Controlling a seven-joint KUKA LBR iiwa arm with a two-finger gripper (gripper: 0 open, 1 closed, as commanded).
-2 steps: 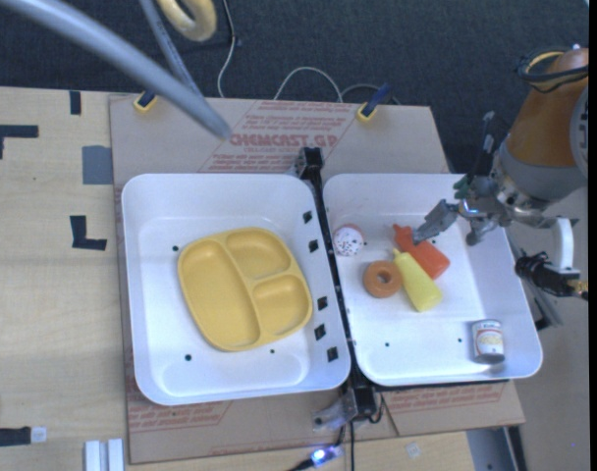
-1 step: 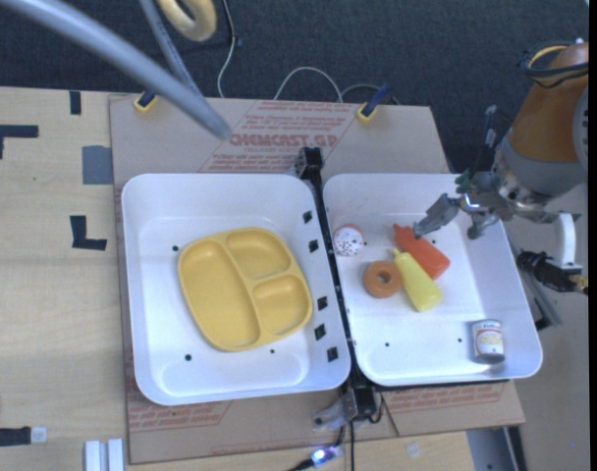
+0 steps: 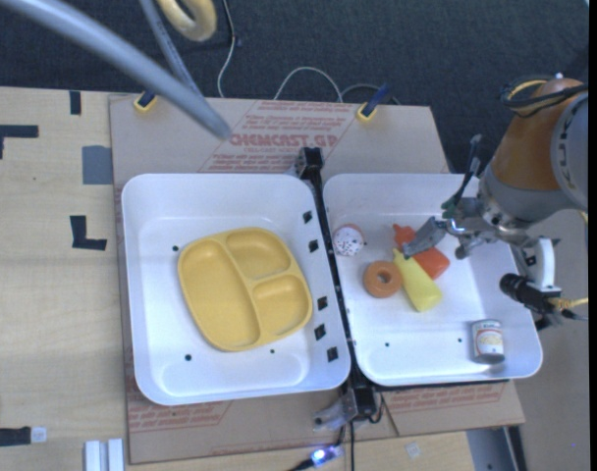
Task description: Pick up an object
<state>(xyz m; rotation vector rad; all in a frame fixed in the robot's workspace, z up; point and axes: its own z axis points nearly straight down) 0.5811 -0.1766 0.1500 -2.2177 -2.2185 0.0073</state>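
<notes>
Gripper (image 3: 423, 240), grip state unclear, hovers touching-close above yellow bottle (image 3: 419, 283) and orange block (image 3: 432, 261)

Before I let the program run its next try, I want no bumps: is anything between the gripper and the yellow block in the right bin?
Nothing visible blocks it. The gripper hangs just over the yellow block, with the orange-red piece touching the block's upper end and the orange ring close on its left.
</notes>
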